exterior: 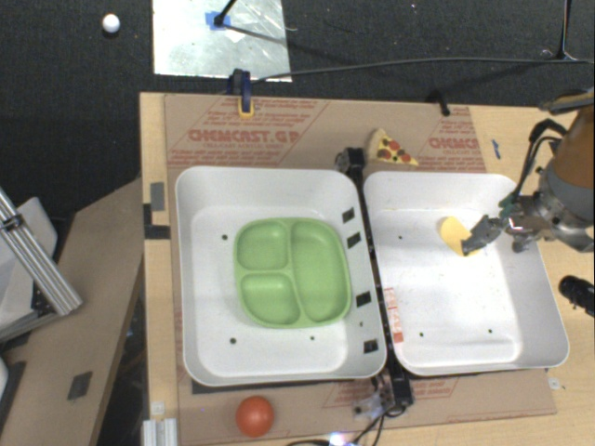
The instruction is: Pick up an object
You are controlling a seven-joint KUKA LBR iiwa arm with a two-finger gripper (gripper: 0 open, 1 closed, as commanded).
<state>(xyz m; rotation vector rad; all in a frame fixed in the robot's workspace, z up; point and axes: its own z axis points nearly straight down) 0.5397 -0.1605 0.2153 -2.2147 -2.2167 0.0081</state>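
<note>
1. One claw [480, 238] hangs low in the right bin [483, 342], at the end of the grey arm [567, 207] that enters from the right edge; its dark tip lies against the right side of a small yellow object [453, 232]. Whether the claw is open, closed or gripping cannot be told at this size, and the yellow object is not seen between any part of it.
2. The yellow object, rounded and pale, lies on the floor of the right bin in its upper middle part, just left of the claw.
3. The left bin [209, 249] stands beside the right one, their inner walls meeting along a dark seam with black clips.
4. A light green divided plate [292, 271], with three compartments, lies flat in the middle of the left bin.
5. A toy pizza slice [391, 149], yellow with red spots, lies on the cardboard sheet [307, 128] just beyond the upper left corner of the right bin.
6. A red-orange ball [254, 415] sits on the bench in front of the left bin, near the lower edge.
7. A blue and yellow clamp [242, 93] grips the far edge of the cardboard sheet.
8. A shiny metal sheet [186, 26] lies on the dark surface beyond, and a small white ball [112, 23] rests well to its left.
</note>
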